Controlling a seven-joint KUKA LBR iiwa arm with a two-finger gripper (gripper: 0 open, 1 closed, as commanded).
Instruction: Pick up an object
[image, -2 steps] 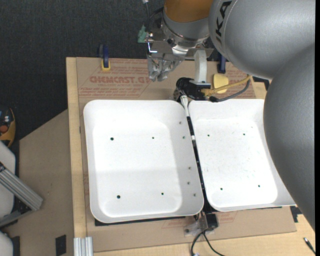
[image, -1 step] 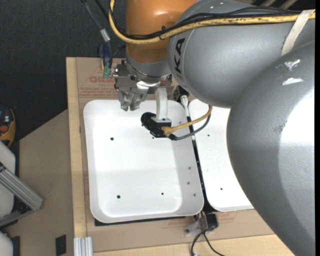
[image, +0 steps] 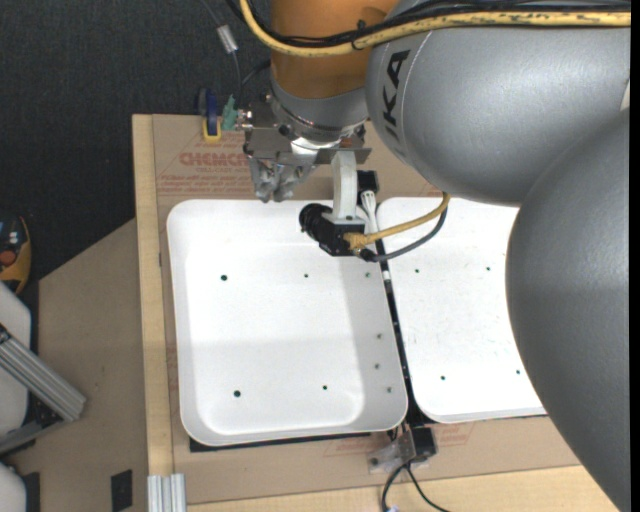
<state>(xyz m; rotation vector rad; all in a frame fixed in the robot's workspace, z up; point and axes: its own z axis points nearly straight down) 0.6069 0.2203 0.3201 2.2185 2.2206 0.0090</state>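
My gripper (image: 270, 186) hangs under the orange-banded wrist at the far rim of the left bin (image: 190, 300), near its back left corner. A white bracket (image: 345, 188) and a black part with a yellow cable (image: 330, 230) hang beside it, over the bin's back right corner. I see no loose object in the left bin's white floor, only small dark dots. The grey arm covers much of the right bin (image: 460, 330).
The bins lie side by side on a brown board (image: 160, 180). A blue and yellow clamp (image: 210, 115) sits at the board's far edge. A small connector with a cable (image: 410, 447) lies at the front edge. An aluminium rail (image: 40, 380) stands at the left.
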